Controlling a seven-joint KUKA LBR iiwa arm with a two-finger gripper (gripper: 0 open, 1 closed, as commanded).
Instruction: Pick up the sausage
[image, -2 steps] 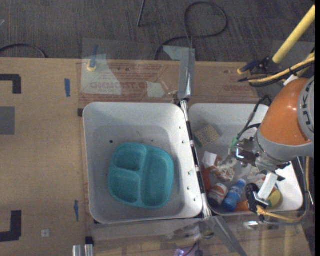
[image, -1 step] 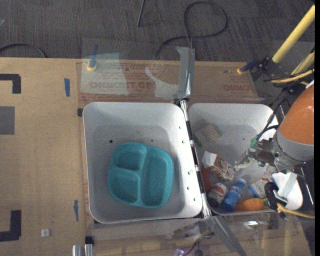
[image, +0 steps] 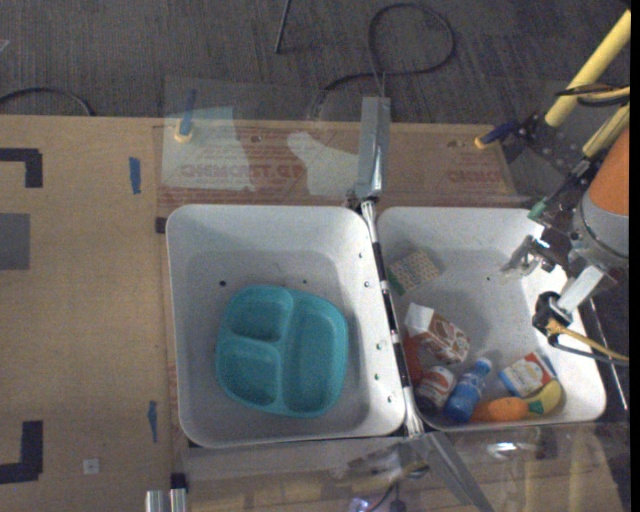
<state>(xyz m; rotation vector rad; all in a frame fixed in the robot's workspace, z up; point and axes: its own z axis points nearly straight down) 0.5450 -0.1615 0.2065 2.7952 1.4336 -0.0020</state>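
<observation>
The sausage (image: 410, 358) appears as a reddish-brown, elongated piece against the left wall of the right bin (image: 480, 232), partly covered by a small carton (image: 438, 335). My gripper (image: 522, 258) hangs over the right side of that bin, well to the right of the sausage and farther back, with nothing seen in it. It is small and metallic in the view.
At the right bin's front lie a red-and-white can (image: 434, 386), a blue bottle (image: 465, 390), an orange carrot (image: 502, 408), a banana (image: 547, 398) and a small packet (image: 524, 372). A waffle-like square (image: 415, 270) sits farther back. The left bin (image: 200, 250) holds a teal divided plate (image: 283, 350).
</observation>
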